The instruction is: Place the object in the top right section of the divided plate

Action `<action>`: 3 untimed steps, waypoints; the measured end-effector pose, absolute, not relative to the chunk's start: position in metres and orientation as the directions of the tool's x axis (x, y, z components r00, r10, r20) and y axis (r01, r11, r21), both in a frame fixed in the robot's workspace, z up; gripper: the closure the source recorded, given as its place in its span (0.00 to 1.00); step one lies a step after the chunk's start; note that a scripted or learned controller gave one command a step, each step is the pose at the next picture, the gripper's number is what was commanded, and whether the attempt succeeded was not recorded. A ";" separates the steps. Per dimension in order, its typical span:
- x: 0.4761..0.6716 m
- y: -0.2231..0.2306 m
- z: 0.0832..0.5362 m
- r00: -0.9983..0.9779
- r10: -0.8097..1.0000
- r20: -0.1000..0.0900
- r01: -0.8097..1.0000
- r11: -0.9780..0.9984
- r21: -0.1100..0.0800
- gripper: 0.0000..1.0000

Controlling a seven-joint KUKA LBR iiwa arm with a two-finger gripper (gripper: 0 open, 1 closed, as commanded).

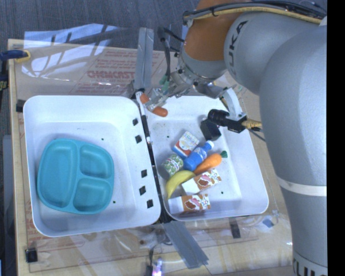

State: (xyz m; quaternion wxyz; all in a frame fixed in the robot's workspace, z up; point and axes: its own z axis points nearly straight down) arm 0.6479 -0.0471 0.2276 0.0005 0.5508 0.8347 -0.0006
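A teal divided plate (pixel 75 176) lies in the left bin (pixel 34 111), with nothing in its sections. My gripper (pixel 155 100) hangs over the far left corner of the right bin (pixel 250 180), close to the wall between the bins. A small orange object (pixel 160 112) sits just below the gripper, touching it or very near it. I cannot tell whether it is held. Another orange bit (pixel 143 98) shows at the gripper's left side.
The right bin holds a cluster: a small carton (pixel 187 142), a blue bottle (pixel 196 157), a carrot (pixel 209 163), a green can (pixel 172 164), a banana (pixel 177 183) and two more cartons (pixel 202 180) (pixel 195 202). The arm covers the bin's far right.
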 end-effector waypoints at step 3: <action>0.484 0.071 0.191 -0.580 0.814 0.002 0.814 0.580 -0.003 0.00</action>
